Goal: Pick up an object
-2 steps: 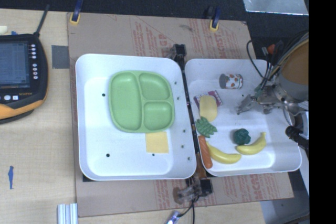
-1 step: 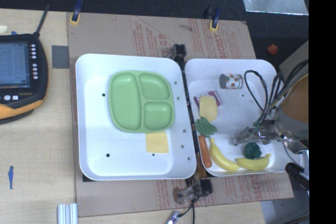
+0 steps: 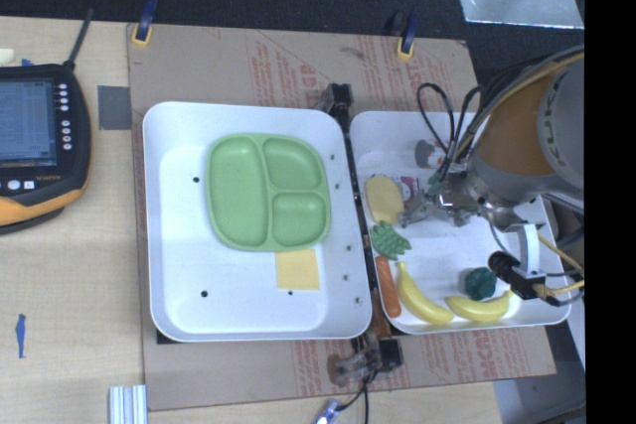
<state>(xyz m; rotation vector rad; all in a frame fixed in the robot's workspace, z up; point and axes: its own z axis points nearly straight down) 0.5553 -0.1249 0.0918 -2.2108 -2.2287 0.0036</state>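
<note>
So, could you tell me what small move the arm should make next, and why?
Probably a short descent onto one piece. The tool hangs in the right bin beside the pale yellow food piece, with nothing visibly in it. Bananas, a carrot and a green leafy piece lie further along that bin, so the yellow piece looks closest.

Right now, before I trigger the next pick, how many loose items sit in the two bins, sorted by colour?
Yellow: 4, two bananas, a lemon-like piece, a flat cheese slice
Green: 3, divided plate, leafy piece, dark green piece
Orange: 1, carrot
Total: 8, not counting a small item partly hidden by the hand.
</note>
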